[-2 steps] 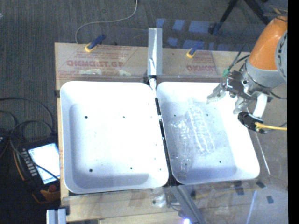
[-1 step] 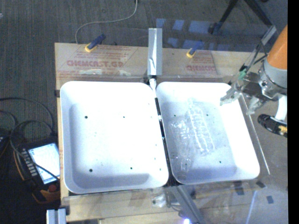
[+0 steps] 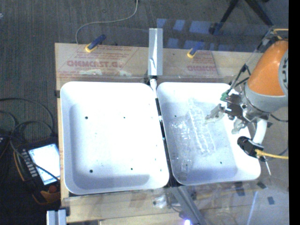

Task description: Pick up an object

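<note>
Task thing: crumpled clear plastic packaging [image 3: 197,130], lying flat on the floor of the right-hand shallow white bin [image 3: 243,170], near its middle.
End effector [image 3: 224,111]: at the bin's right side, just beside the plastic's upper right edge; spread cannot be told, nothing seen held.
Left-hand shallow white bin [image 3: 70,102]: bare floor, dark specks.
Done: approach, judged only.
Left: closing on the plastic, lifting it clear.
Risk: thin, see-through, likely slippery.
</note>
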`<state>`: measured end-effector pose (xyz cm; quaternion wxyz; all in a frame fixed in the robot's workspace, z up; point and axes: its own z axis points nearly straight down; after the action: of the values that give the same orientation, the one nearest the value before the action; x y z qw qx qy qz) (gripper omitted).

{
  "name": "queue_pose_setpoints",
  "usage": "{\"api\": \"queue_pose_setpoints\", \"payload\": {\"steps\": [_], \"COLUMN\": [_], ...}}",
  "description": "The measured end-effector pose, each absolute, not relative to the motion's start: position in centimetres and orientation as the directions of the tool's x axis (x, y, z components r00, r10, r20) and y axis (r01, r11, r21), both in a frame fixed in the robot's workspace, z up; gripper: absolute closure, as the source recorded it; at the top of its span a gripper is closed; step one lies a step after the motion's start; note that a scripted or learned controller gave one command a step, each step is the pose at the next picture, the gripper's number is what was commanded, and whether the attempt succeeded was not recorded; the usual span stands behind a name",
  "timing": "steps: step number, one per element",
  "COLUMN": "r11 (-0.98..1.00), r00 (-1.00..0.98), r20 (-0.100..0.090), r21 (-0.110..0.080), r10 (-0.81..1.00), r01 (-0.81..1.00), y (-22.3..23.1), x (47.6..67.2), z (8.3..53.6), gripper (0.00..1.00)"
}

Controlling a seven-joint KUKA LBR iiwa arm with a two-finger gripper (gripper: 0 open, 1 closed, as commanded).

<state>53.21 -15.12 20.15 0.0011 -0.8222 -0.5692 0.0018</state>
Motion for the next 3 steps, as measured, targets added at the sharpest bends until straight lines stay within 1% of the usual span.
{"api": "queue_pose_setpoints", "payload": {"steps": [1,2,3], "r11": [-0.408,-0.334,-0.433], "r00": [0.408,0.334,0.433], "r20": [-0.004,-0.001,0.003], "r21": [-0.002,-0.002,0.011], "r10": [0.913,0.943,0.901], "r01": [0.913,0.943,0.901], "y": [-15.1,-18.9,-16.4], "x": [51.6,53.1,52.4], "z": [18.2,21.2,14.2], "gripper": [0.0,0.0,0.0]}}
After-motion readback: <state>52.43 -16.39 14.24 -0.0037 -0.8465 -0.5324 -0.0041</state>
